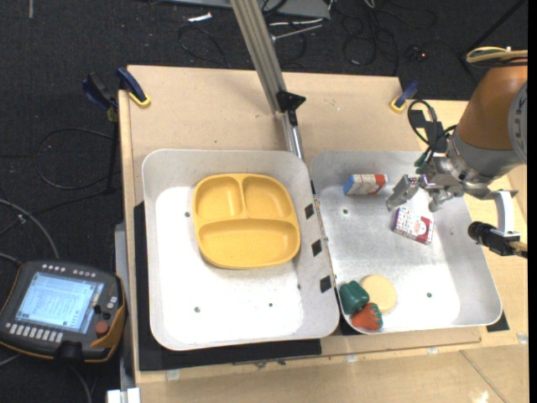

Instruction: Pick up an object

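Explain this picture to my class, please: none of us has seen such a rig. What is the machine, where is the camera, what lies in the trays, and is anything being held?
The camera looks down at a slant on a bench with two shallow white bins. The machine is a robot arm, grey with an orange band, reaching in from the right; its gripper hangs over the right bin, fingers spread, holding nothing. In the left bin lies a yellow divided plate. The right bin holds a small carton, a red-and-white packet just below the gripper, and, near the front edge, a pale round piece with green and red toy pieces.
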You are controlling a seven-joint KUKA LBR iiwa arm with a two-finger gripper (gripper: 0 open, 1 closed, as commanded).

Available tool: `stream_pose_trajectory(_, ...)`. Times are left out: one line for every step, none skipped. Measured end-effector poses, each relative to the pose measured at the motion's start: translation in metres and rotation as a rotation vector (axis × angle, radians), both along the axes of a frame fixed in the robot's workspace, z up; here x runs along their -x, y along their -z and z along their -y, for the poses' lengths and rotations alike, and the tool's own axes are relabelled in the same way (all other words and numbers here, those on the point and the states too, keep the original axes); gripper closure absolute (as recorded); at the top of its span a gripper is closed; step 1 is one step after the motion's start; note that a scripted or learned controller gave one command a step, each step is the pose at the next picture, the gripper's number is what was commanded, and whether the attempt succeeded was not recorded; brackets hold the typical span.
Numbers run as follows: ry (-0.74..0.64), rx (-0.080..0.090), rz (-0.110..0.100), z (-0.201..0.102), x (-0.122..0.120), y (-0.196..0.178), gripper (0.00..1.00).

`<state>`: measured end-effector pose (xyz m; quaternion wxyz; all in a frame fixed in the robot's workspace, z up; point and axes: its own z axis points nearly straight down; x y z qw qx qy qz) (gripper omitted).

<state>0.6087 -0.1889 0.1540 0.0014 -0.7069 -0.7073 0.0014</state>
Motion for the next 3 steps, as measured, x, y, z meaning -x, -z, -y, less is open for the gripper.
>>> stream_pose_trajectory(-0.001,0.004,0.010,0.000,-0.002,0.049,0.00)
stream_pose_trajectory(-0.001,0.005,0.016,0.000,-0.004,0.035,1.00)
stream_pose_trajectory(-0.002,0.002,0.010,-0.002,-0.008,-0.009,1.00)
